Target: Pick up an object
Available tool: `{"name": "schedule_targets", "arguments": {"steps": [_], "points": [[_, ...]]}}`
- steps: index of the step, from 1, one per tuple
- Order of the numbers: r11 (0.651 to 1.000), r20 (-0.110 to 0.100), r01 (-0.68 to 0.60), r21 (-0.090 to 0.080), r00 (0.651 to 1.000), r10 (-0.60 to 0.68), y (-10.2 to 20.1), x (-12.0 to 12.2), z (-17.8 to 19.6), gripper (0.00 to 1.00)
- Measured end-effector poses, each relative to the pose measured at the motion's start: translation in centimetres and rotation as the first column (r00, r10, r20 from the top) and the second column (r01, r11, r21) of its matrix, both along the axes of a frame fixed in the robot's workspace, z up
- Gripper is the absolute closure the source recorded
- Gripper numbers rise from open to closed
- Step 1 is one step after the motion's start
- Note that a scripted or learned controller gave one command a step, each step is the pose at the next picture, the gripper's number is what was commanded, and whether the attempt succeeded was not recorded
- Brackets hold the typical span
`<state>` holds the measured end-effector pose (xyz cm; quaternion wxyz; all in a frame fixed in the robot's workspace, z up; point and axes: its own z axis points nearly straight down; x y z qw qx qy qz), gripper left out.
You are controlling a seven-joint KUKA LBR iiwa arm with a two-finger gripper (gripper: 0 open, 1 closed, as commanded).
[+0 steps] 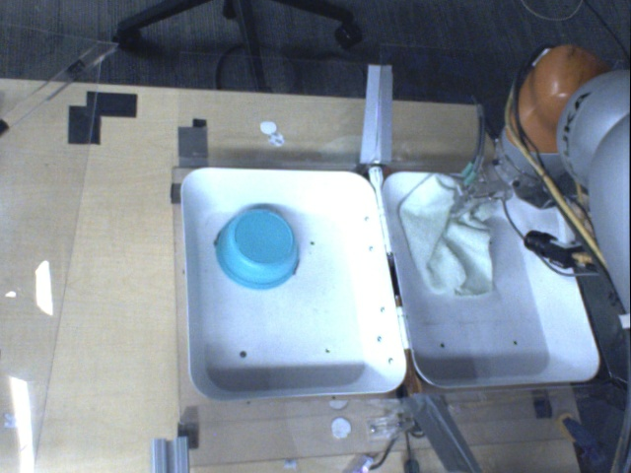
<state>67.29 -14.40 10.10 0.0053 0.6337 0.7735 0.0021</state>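
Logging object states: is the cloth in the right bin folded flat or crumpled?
Crumpled: the white cloth lies bunched, with uneven folds and one corner drawn up toward the hand.

Evenly and brightly lit from above, with a cool bluish cast. Soft shadows pooled along the near inner walls of both white bins (pixel 296 377). Pale glare patches on the wooden bench (pixel 44 289) at left. Slightly soft overall, grainy; dim carpet (pixel 444 8) beyond.

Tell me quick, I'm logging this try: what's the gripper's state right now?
Gripper: down at the white cloth in the right bin; open or closed cannot be told.
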Motion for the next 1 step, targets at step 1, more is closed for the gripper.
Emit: {"name": "schedule_targets", "arguments": {"steps": [1], "points": [[0.966, -0.004, -0.257, 0.001, 0.966, 0.257, 4.66, -0.61, 9.92, 1.00]]}}
